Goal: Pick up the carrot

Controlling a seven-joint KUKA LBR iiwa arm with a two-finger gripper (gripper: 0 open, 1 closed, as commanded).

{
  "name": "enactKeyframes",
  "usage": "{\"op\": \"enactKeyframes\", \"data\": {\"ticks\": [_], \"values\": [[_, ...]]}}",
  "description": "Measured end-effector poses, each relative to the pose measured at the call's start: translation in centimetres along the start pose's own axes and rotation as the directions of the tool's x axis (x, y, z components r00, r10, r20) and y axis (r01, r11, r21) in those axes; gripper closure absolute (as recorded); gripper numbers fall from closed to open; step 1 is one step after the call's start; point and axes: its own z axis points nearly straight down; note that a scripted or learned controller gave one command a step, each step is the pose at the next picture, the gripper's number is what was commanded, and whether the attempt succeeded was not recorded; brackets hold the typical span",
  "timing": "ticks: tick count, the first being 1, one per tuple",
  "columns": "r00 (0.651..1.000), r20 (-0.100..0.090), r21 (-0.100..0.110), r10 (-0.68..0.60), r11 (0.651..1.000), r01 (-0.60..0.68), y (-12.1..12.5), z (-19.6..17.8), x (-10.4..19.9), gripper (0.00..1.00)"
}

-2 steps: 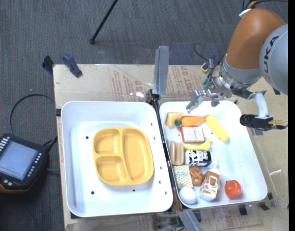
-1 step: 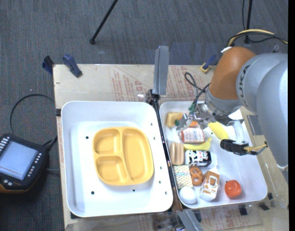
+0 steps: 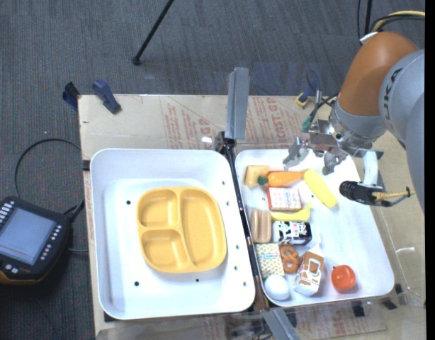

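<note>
My pincer [image 3: 314,159] hangs over the far end of the right bin [image 3: 370,250], at about one o'clock from the middle of the bench [image 3: 168,122]. Its two fingers are spread apart, one toward nine o'clock and one toward three, and nothing sits between them.

The carrot [image 3: 284,178] lies on its side in that same bin, orange with a green end pointing to nine o'clock. It is just beside my pincer, at about seven o'clock from it, and apart from the fingers. A pale tan block [image 3: 255,175] touches its green end. A yellow banana-like piece [image 3: 320,188] lies slanted at three o'clock from the carrot, close to its tip.

At six o'clock from the carrot sits a small flat packet [image 3: 284,199] with a reddish face. Further along toward six o'clock come a hot dog bun [image 3: 260,226], a black-and-white carton [image 3: 292,231], a pretzel [image 3: 289,258], a white egg [image 3: 277,286] and a tomato [image 3: 343,278] at the near right corner.

The left bin [image 3: 108,218] holds a yellow divided plate [image 3: 182,229], well apart from my pincer, at about eight o'clock from it.
</note>
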Motion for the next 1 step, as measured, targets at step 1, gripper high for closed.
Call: {"op": "enactKeyframes", "data": {"ticks": [1], "values": [[0.998, -0.004, -0.011, 0.060, 0.998, -0.060, 0.45, 10.06, -0.14, 0.00]]}}
